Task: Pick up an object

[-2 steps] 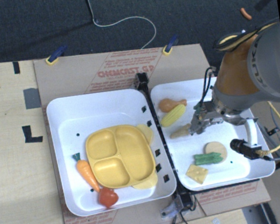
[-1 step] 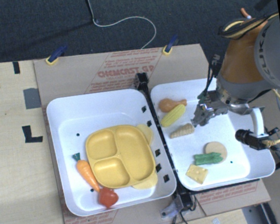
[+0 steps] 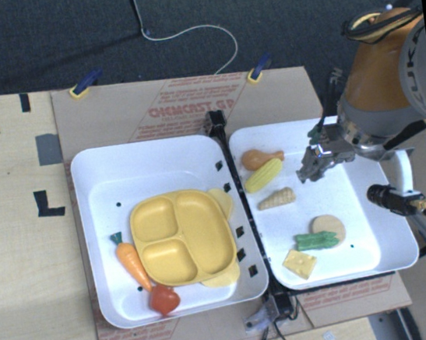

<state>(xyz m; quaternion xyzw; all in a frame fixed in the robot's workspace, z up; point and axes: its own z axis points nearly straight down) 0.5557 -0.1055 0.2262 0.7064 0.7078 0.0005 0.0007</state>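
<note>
Nearest you, a cheese wedge (image 3: pixel 300 262) lies at the right bin's (image 3: pixel 390 254) six o'clock — loose, like the green pod (image 3: pixel 317 240) above it. Your gripper (image 3: pixel 312 165) hovers at about eleven o'clock, just beside the corn cob (image 3: pixel 264 174), probably lining up on it; whether it is clenched or released, you cannot tell.

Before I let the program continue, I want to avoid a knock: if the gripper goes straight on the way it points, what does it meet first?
Probably the bare floor of the right bin, just right of the corn cob; depth is unclear.
</note>
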